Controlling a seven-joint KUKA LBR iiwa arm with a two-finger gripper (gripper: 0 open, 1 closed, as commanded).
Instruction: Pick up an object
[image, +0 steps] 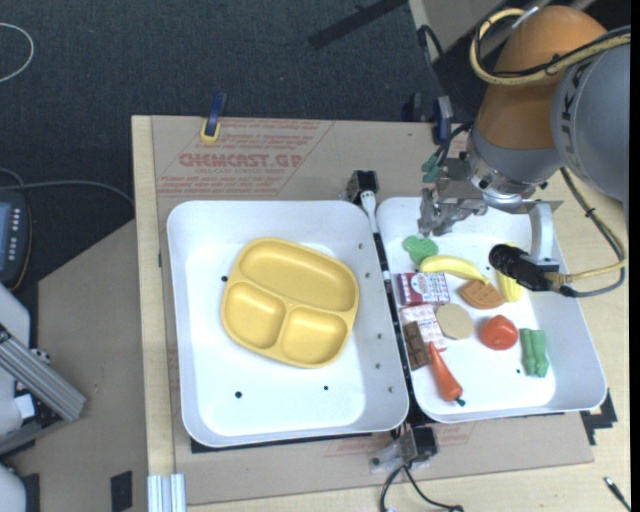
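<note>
Where the right bin (575, 385) comes nearest, a carrot (445, 374) lies beside a green pepper (534, 352), with a tomato (498, 332) just behind. Farther back sit a banana (452, 266) and a green piece (420, 247). Above that piece hangs the gripper (437, 220), holding nothing; whether it is spread I cannot tell. A yellow divided tray (290, 301) fills the left bin (195, 330).

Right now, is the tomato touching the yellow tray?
Apart. The camera view shows the tomato in the right bin and the yellow tray in the left bin, with both bin rims between them.
</note>
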